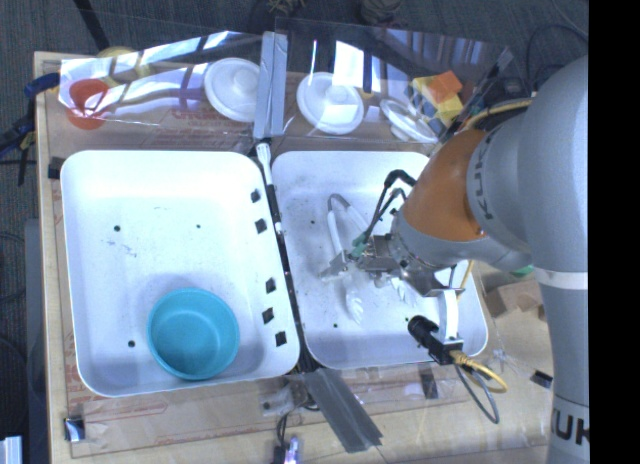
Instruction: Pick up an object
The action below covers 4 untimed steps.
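Note:
A blue bowl [193,332] sits upright in the near part of the left bin [100,212]. In the right bin [310,332], my gripper [362,252] hangs low over the bin's middle, below the grey arm and its orange band [440,197]. A thin whitish curved piece [335,222] lies just left of the gripper, and a small clear piece [353,302] lies below it on the bin floor. Whether the gripper touches either piece is too small to tell.
Behind the bins stand two white lids [233,87] [330,102], a red cup [88,102], a clear dish [405,119] and a yellow and orange block [440,97]. Black clips [272,282] line the divider between the bins. Cables [470,367] hang at the bench's near right.

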### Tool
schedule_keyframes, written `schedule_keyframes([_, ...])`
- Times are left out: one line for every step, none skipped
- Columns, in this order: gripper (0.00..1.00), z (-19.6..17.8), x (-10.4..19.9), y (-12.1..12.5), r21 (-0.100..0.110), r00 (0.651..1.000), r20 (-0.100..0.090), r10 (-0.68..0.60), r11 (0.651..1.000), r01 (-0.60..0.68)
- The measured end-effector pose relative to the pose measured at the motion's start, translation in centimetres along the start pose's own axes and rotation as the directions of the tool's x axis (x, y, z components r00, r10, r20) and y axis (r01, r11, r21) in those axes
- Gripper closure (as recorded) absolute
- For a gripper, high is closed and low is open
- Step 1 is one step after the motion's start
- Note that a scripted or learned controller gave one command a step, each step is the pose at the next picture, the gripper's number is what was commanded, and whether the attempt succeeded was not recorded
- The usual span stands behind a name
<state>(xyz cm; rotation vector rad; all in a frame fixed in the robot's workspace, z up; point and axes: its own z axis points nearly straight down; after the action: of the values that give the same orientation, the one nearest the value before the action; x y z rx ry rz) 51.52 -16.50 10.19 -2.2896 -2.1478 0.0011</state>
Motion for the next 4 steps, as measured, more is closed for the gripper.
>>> schedule_keyframes([0.00,-2.5,-3.3,1.7,0.001,0.996,0.001,0.086,0.996,-0.086])
schedule_keyframes([0.00,-7.0,0.7,0.0,0.000,0.982,0.001,0.189,0.982,-0.189])
schedule_keyframes([0.00,-10.3,-2.7,0.0,0.001,0.955,0.001,0.297,0.955,-0.297])
schedule_keyframes([0.00,1.1,3.5,0.3,0.002,0.989,0.000,0.148,0.989,-0.148])
